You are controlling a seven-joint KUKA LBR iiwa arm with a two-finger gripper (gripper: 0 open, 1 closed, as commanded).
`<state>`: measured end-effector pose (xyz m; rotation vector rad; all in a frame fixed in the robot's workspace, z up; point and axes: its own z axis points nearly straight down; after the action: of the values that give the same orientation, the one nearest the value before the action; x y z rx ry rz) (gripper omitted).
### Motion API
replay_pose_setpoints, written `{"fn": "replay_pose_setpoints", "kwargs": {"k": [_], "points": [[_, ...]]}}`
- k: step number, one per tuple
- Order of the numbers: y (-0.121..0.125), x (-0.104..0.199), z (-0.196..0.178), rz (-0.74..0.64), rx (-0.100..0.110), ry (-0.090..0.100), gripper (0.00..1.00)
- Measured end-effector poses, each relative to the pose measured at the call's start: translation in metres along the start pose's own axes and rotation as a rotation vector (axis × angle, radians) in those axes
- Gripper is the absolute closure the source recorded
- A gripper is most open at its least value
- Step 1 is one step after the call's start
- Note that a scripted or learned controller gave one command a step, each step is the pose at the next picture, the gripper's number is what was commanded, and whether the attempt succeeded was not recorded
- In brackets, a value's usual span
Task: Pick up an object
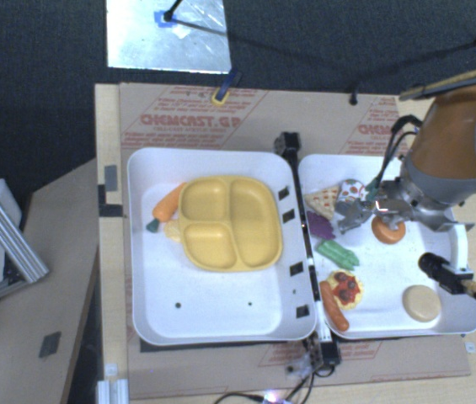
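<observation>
My gripper hangs over the upper left part of the right bin, with the grey and orange arm behind it on the right. Just left of it lie a pizza slice and a purple toy. A green piece sits right below it. An orange round toy shows at its right side, partly covered by the wrist. Nothing is visibly held.
Nearer the front of the right bin lie a hot dog, a small red-topped toy and a beige disc. The left bin holds a yellow divided plate with a carrot beside it.
</observation>
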<state>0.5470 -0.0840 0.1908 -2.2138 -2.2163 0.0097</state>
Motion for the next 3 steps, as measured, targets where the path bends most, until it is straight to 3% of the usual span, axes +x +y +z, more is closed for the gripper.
{"fn": "replay_pose_setpoints", "kwargs": {"k": [1,2,3], "points": [[0.003,0.0,-0.005,-0.002,-0.012,-0.002,0.0],[0.008,0.001,0.056,0.0,-0.007,-0.001,0.0],[0.011,0.001,0.092,0.0,-0.017,-0.002,0.0]]}}
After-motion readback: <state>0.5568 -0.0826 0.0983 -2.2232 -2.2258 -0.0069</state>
